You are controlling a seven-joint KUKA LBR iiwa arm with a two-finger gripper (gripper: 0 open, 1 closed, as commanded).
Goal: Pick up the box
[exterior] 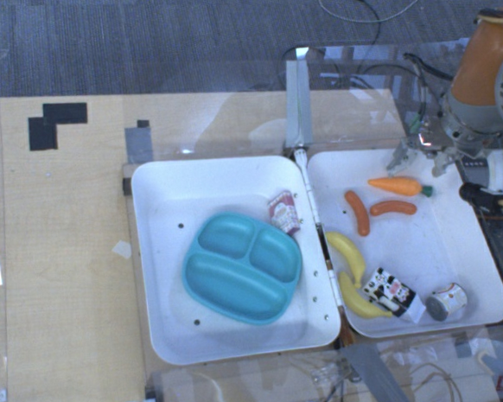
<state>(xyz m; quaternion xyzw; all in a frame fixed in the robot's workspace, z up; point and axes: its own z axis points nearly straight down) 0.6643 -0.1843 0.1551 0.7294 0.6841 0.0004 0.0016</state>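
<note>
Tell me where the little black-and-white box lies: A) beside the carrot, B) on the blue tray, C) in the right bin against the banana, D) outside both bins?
C: the box rests in the right bin, touching the banana near the front edge.

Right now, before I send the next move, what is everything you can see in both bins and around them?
Blue plastic divided plate: one, blue, left bin.
Small red and white packet: one, left bin, by the plate's far right edge.
Black and white patterned box: one, right bin, near edge, overlapping a banana.
Yellow toy bananas: two, right bin, left side.
Toy sausages: two, orange-red, right bin middle.
Orange toy carrot: one, right bin, far side.
Small silver and red can: one, right bin, near right corner.
White bins: two, side by side.
Gripper: one, grey, over the right bin's far edge.
</note>
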